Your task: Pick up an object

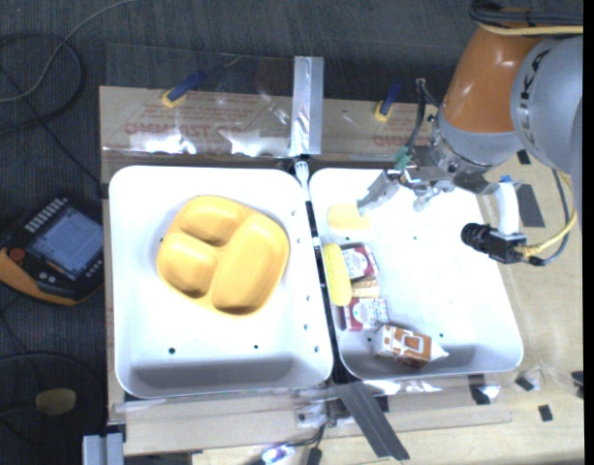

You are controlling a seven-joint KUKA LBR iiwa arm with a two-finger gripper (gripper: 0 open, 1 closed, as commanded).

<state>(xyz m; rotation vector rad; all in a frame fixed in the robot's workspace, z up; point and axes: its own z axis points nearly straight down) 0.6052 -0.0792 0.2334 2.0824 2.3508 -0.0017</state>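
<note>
- The worktop [209, 129] carries two shallow white bins side by side: the left bin [132, 260] and the right bin [471, 298].
- In the left bin lies one large yellow lumpy object [222, 253], near the bin's middle.
- The arm [510, 76], grey with an orange band, enters from the 3 o'clock side and hangs over the right bin's 12 o'clock part.
- The tool [389, 187] points toward 9 o'clock, low over the right bin's far left corner; whether it is released or clenched I cannot tell.
- Just at the tool's 8 o'clock lies a small pale yellow piece [343, 216]; whether they touch is unclear.
- Along the right bin's 9 o'clock wall lies a yellow stick-shaped item [334, 273].
- Beside it, toward 3 o'clock, two small red-and-white packets: the upper packet [359, 262] and the lower packet [367, 312].
- At the bin's 6 o'clock edge rests a small brown-orange carton [406, 346], tilted.
- Off the worktop at 9 o'clock sits a handheld control pendant [52, 250] on dark carpet.
</note>
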